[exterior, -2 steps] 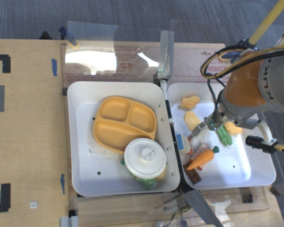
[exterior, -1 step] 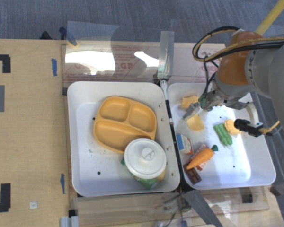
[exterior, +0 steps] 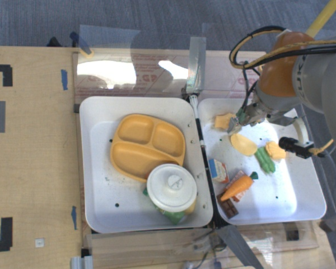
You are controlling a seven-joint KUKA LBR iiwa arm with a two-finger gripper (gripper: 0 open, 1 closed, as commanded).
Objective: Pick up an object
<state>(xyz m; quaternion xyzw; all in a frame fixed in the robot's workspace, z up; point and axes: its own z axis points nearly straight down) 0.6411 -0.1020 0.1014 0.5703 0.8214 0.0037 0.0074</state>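
White plastic bins, two, side by side. Left bin (exterior: 95,167): orange divided tray (exterior: 148,144), w/ a white lidded cup (exterior: 172,186) overlapping its near edge. Right bin (exterior: 302,195): tan wedge (exterior: 224,121) at far-left corner, pale yellow piece (exterior: 243,144), green item (exterior: 264,158), small orange-yellow item (exterior: 275,150), toy carrot (exterior: 237,187), brown block (exterior: 229,208), blue-red packet (exterior: 217,170). Gripper (exterior: 239,122) low over right bin, just beside tan wedge, above yellow piece. Pincer state: cannot tell. Nothing seen gripped.

one camera above, slanting down on both bins (exterior: 89,167), seemingly mid-distance.
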